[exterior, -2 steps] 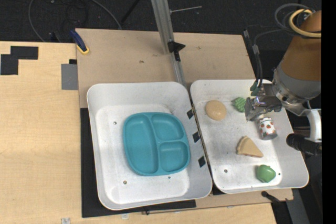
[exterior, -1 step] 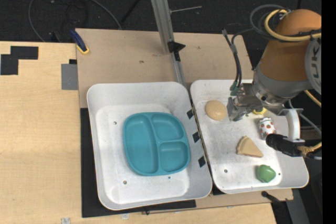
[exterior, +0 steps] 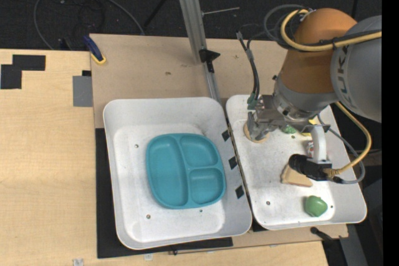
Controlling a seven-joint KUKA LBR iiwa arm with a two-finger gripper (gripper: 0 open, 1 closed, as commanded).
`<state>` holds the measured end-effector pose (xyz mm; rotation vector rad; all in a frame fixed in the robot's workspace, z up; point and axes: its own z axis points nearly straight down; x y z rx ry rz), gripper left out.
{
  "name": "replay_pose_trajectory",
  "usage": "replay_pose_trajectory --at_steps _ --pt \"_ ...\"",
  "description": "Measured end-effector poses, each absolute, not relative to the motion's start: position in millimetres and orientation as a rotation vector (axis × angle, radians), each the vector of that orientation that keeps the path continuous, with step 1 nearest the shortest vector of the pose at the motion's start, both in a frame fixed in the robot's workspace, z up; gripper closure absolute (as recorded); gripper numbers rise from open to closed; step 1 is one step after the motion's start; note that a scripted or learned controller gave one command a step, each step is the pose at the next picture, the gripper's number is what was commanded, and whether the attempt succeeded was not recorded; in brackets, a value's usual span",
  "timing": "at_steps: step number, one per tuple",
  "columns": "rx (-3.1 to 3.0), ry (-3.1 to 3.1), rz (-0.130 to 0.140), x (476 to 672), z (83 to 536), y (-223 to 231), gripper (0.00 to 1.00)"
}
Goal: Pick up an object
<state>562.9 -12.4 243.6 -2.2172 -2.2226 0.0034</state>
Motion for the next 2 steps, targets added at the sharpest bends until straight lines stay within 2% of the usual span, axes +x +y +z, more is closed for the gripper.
replay_pose_trajectory --at_steps 1,2 --pt "-2.217 -2.225 0.002 588.0 240.7 38.3 1.00" --pt "-2.214 -2.226 0.000 599.3 246.0 90.1 1.00"
